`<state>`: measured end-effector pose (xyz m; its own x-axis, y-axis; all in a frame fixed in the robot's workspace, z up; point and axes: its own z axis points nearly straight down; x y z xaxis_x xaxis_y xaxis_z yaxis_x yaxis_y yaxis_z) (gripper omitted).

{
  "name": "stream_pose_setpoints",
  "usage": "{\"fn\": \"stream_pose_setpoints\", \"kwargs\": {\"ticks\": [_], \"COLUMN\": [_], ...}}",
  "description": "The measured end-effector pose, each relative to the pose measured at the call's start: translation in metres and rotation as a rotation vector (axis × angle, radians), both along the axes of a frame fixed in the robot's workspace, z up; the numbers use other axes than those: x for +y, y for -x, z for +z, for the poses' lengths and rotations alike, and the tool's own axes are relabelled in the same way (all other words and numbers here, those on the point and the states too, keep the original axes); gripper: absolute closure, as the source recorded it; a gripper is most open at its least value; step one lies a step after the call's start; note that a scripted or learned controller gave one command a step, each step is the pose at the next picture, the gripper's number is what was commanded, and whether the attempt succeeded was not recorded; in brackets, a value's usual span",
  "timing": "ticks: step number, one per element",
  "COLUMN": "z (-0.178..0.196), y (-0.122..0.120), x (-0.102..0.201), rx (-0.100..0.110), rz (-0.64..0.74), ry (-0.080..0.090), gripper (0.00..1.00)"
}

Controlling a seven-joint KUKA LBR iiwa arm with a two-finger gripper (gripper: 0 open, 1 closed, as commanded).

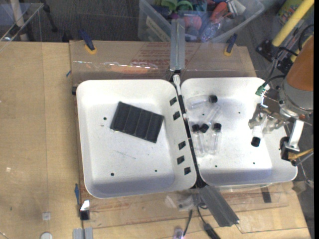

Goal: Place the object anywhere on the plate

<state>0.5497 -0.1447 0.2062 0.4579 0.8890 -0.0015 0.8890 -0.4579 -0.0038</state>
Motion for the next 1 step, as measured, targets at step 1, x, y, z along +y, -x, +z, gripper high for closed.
{"fn": "stream_pose_setpoints", "kwargs": {"ticks": [1], "z": [0.0602], "y": [0.0490], "x": [-0.0034], "rx": [-0.002], "rz": [-0.165], "ry": [0.001], "gripper": [1.00]}}
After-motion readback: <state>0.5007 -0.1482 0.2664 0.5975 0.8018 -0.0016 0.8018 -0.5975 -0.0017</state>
